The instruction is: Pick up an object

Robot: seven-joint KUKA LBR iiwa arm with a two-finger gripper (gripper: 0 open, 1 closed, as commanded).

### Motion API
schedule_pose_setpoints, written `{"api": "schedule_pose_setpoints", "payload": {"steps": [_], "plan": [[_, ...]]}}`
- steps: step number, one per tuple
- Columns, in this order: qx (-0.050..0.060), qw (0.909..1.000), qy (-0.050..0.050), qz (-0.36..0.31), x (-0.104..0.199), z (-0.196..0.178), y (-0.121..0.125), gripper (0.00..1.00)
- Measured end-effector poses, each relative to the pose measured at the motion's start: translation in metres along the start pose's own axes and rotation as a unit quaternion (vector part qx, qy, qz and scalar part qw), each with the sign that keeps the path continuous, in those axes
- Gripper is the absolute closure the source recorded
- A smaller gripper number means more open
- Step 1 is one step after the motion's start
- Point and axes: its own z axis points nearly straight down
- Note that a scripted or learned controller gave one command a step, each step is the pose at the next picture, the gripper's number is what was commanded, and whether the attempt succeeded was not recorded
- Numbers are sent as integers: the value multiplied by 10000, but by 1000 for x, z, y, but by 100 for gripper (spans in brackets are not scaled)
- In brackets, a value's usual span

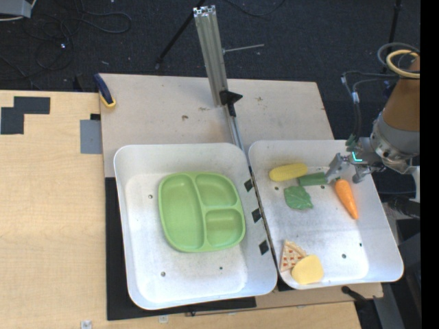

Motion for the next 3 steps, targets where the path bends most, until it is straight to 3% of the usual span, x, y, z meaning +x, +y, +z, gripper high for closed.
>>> {"api": "schedule_pose_setpoints", "payload": {"steps": [1,2,3], "plan": [[-21,10000,-5,-2,0,-2,1,0],[3,10000,1,-8,9,58,-3,0],[-40,10000,4,-3,9,101,0,0]]}}
